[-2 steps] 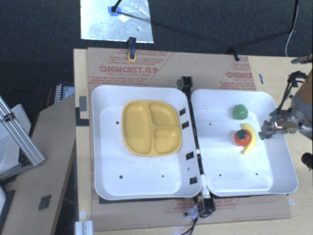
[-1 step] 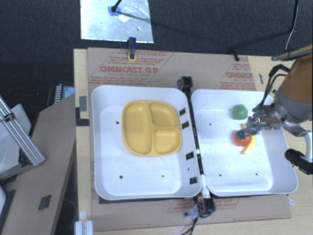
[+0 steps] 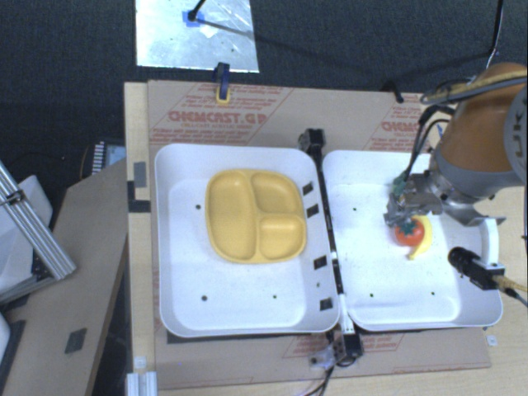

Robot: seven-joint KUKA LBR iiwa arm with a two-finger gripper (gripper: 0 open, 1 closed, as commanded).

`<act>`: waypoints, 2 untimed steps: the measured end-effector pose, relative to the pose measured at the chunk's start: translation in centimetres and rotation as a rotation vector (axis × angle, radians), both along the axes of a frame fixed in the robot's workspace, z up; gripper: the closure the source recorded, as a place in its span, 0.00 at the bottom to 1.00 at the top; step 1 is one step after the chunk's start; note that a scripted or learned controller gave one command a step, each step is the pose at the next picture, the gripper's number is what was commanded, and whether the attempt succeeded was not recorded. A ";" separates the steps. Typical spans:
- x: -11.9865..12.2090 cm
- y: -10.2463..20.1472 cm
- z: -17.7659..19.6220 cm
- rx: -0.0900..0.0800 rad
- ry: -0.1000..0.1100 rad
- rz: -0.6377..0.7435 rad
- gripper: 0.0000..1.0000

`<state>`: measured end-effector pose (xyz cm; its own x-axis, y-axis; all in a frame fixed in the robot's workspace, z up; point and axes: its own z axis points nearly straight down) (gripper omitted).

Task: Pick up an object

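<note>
From my feed I see the two white bins side by side on a cardboard sheet printed in red letters. The left bin holds a yellow divided plate, lying flat near the bin's middle. It has one long compartment on its left side and two smaller ones stacked on its right.

The right bin holds the things I could go for. There is a small round red-orange toy, possibly a tomato, and a curved yellow piece touching its lower right side. Both sit in the right half of that bin, about midway between its far and near walls.

The arm comes in from the right, its orange band above the right bin's far corner. The gripper is down over the red-orange toy, right at its upper left edge. At this angle I cannot tell whether the pincer is open or closed, or whether it has anything in it. I cannot tell whether the toy rests on the bin floor or is lifted off it.

A row of small black clips runs along the seam between the bins. Beyond the cardboard, a yellow clamp sits at its far edge, with a shiny metal sheet on the dark floor behind.
</note>
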<state>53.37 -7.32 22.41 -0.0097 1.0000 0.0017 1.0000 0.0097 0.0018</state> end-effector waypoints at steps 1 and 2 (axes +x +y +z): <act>0.9 5.7 -0.7 0.000 0.000 0.001 1.00; 0.6 10.7 -1.4 0.000 0.002 0.000 1.00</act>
